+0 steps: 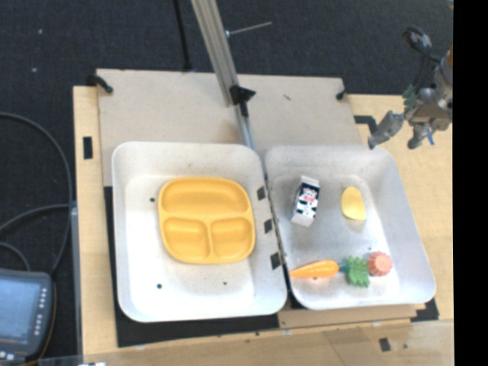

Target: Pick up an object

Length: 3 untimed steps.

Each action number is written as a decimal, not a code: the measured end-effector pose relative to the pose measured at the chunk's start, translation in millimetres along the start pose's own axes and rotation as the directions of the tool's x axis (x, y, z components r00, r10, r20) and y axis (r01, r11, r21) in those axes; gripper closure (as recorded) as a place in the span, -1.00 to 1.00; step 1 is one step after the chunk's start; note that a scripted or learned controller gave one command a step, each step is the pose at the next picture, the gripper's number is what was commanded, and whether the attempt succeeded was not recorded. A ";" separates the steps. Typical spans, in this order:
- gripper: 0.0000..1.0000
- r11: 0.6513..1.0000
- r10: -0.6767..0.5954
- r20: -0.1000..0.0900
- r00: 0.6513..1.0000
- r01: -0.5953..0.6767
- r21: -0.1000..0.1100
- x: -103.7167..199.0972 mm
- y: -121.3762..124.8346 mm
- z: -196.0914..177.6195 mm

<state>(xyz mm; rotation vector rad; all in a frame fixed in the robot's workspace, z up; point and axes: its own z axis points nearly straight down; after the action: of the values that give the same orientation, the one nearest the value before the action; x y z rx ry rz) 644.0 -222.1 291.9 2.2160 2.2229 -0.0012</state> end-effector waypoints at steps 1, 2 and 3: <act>-1.00 1.000 -0.001 0.001 1.000 0.001 0.001 0.0 0.0 -0.1; -1.00 1.000 0.003 -0.001 1.000 -0.003 0.004 0.9 -5.8 43.4; -1.00 1.000 0.003 -0.002 1.000 -0.003 0.006 2.7 -16.4 98.9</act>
<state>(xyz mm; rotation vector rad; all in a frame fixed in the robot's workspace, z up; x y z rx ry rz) 627.8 -219.7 193.0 2.2237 2.2230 -0.0060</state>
